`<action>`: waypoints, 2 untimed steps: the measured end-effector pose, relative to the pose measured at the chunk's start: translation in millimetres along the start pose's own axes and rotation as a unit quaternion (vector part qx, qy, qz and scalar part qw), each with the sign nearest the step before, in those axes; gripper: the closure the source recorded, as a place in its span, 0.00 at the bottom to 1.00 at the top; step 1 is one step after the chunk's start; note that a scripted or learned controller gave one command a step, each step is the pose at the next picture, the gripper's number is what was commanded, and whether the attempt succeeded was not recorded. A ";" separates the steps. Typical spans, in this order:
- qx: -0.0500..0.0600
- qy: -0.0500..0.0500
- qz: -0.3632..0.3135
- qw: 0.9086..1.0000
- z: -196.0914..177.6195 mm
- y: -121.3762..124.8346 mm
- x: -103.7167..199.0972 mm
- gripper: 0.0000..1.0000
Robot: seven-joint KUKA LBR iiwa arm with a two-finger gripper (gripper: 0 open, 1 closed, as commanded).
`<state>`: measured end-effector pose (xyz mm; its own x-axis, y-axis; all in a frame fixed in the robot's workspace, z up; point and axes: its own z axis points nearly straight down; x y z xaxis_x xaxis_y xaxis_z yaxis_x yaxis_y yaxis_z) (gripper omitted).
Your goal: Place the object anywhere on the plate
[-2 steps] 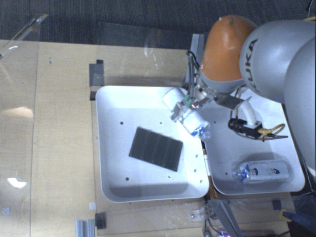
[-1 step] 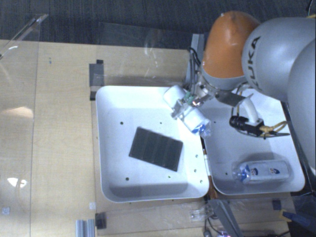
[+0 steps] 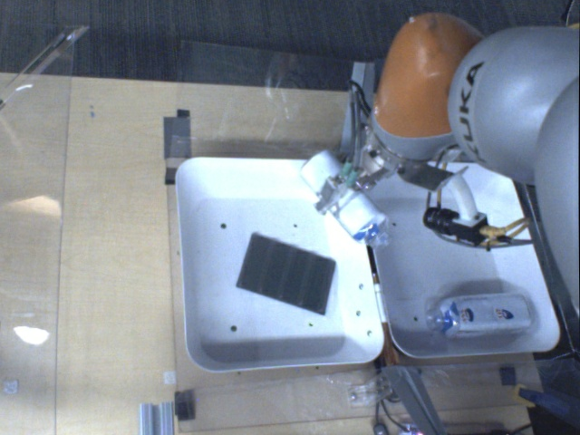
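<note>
The counter (image 3: 100,270) is pale wood under a clear, glossy sheet that throws back soft glare at the left. Beyond its far edge lies dark grey ribbed flooring or matting. Two shallow white bins sit side by side, touching along their inner walls.

The left bin (image 3: 204,243) holds a dark rectangular plate (image 3: 286,273), lying flat and turned at a slant, near the middle of the bin floor. Small dark holes dot the floor around it.

The arm (image 3: 489,89) comes in from the right, its orange band above the wrist. The gripper (image 3: 343,188) hangs over the far right corner of the left bin, closed on a clear plastic bottle (image 3: 349,202) with a white label; the bottle is tilted, its blue-capped end pointing down toward the wall between the bins. It is apart from the plate.

In the right bin (image 3: 535,333) a second bottle (image 3: 480,314) lies on its side near the front wall. A black cable fitting (image 3: 458,225) hangs beside the wrist.
</note>
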<state>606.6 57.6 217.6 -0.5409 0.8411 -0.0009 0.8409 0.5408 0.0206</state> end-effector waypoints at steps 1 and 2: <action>0.008 0.002 -0.150 0.989 32.8 3.8 44.5 1.00; 0.008 0.001 -0.149 0.989 32.3 3.9 43.9 0.00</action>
<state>586.6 96.9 185.3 -0.7650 0.6440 -0.0022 0.6440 0.7650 0.0049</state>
